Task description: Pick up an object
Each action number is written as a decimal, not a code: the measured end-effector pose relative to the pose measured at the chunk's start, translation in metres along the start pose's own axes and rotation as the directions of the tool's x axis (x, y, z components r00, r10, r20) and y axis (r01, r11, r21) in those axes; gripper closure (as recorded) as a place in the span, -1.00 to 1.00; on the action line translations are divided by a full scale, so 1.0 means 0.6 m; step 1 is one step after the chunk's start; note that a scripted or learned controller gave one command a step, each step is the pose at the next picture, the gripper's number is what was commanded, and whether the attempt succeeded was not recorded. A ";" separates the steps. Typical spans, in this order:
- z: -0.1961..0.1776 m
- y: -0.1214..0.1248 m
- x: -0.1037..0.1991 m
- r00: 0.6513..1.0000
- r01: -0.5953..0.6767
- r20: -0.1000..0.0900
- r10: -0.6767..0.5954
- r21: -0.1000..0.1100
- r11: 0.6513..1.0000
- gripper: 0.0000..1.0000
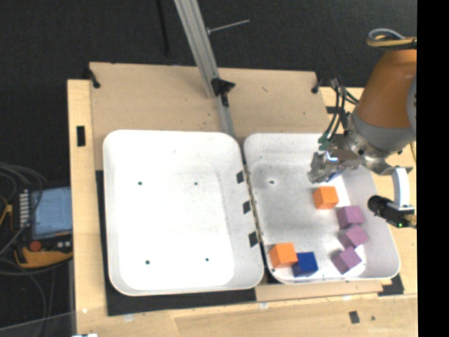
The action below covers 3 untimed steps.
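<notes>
The small orange cube (325, 197) sits mid-way along the right white bin (280, 160), toward its far edge, just below the two-finger gripper (324, 170); whether its fingers are spread or pressed together I cannot tell. A slightly off-centre descent could nudge the cube toward the purple blocks (349, 215) instead of gripping it.

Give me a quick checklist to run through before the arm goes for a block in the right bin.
1. Gripper over the right bin: ok.
2. Target close: ok, an orange block lies just below the gripper.
3. Block held already: not ok, nothing shows between the fingers.
4. Room around that block: ok, the nearest purple block sits apart from it.
5. Finger opening: cannot tell from this angle.
6. Other blocks clear of the path: ok, the second orange block and blue block lie at the near edge.
</notes>
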State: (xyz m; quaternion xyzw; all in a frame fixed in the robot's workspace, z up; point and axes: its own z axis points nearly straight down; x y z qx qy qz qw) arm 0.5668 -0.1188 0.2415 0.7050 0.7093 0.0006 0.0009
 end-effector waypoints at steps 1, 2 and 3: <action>-0.016 -0.012 0.090 1.000 0.002 -0.003 -0.002 0.001 1.000 1.00; -0.027 -0.015 0.177 1.000 0.003 -0.002 -0.003 -0.001 1.000 1.00; -0.010 -0.034 0.277 1.000 0.002 -0.001 -0.002 0.003 1.000 1.00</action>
